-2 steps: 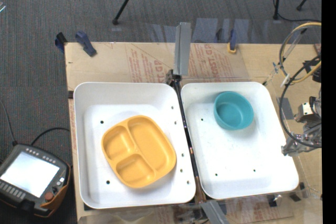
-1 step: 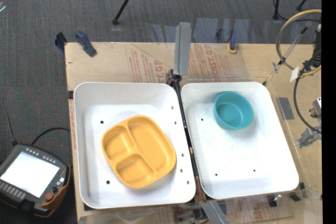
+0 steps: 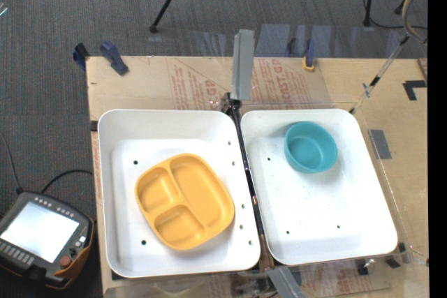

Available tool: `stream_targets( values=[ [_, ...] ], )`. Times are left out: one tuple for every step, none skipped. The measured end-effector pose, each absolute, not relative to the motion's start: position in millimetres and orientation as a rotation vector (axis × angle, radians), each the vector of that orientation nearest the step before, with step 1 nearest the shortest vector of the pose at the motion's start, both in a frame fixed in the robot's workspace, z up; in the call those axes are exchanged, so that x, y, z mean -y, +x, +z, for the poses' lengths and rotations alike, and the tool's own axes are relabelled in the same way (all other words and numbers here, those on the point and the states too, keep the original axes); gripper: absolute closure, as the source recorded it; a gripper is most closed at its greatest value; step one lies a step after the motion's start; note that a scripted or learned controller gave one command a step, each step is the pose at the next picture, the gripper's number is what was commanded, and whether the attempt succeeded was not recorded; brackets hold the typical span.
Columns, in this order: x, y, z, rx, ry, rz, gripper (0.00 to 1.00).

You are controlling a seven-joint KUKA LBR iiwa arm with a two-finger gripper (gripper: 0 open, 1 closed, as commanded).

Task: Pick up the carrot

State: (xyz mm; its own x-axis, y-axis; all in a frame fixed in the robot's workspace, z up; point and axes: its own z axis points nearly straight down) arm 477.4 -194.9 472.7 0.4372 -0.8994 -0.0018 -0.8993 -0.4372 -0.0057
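Plate (image 3: 184, 201) (yellow, divided) in left bin (image 3: 112, 150), teal bowl (image 3: 311, 147) in right bin (image 3: 363, 220).

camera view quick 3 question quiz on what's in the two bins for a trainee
1. True or false: the yellow divided plate lies in the left bin.
2. Which bin holds the teal bowl? A) left bin B) right bin C) neither, it sits on the bench
3. Fill in: the yellow divided plate has ___ compartments.

Key
1. True.
2. B. The teal bowl stands upright near the far side of the right bin.
3. Three.
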Motion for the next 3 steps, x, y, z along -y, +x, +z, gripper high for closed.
stream_targets(
  values=[
    [189, 475.1, 304, -1.19, -2.9, 0.021, 1.0],
    [191, 488.2, 241, -0.304, -3.119, 0.008, 1.0],
    [208, 555.7, 353, -0.408, -3.109, -0.011, 1.0]
  ],
)
